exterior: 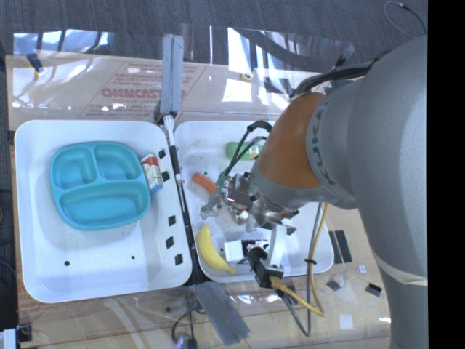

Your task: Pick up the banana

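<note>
The arm point(363, 144) enters from the right and covers much of the right bin point(190, 140), its grey body and orange band lying over that bin's middle and right side. The left bin point(29, 217) sits beside it, the two meeting along a central divider.

In the left bin, a blue compartment tray point(98, 184) lies toward the far left, three sections visible. A small can point(152, 172) with a red and white label lies just beside the tray's right edge, near the divider.

In the right bin, the gripper point(232, 198) hangs over the middle of the bin below the wrist. Whether it is released or clenched cannot be told; nothing is seen grasped.

The banana point(211, 251) lies on the bin floor at the near left corner, curved, close to the divider. It is nearer than the gripper and slightly left of it, apart from it.

An orange item point(203, 182) lies just left of the gripper. A green item point(240, 150) lies on the far side, partly hidden by the arm.
</note>
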You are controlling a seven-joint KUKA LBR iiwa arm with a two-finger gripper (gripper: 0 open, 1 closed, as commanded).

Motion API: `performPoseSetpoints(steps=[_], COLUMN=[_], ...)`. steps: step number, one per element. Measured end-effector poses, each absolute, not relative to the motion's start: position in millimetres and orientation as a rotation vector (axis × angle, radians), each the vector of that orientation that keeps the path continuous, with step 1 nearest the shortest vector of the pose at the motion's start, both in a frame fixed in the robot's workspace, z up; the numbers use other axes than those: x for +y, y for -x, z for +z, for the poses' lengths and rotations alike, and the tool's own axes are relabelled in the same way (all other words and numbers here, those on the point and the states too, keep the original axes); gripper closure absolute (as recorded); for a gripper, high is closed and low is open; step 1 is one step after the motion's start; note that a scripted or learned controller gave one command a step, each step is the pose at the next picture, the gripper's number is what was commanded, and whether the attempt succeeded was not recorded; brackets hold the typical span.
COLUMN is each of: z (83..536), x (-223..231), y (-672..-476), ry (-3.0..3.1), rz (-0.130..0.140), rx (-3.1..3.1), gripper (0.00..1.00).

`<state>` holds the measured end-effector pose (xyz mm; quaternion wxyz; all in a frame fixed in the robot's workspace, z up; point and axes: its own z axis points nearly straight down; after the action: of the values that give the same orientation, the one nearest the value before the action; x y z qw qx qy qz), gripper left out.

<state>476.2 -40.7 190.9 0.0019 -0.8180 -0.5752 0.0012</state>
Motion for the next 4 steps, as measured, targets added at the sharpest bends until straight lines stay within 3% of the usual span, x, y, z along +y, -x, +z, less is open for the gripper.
performPoseSetpoints(steps=[1, 2, 3, 4], z=[191, 190, 191, 190], x=[-21, 30, -38, -9], y=[-476.0, -475.6, -475.6, -475.8], ry=[2.318, 2.225, 2.215, 1.936], rz=[0.005, 0.006, 0.006, 0.006], rx=[-2.113, -2.210, -2.219, -2.465], gripper=[0.00, 0.00, 0.00, 0.00])
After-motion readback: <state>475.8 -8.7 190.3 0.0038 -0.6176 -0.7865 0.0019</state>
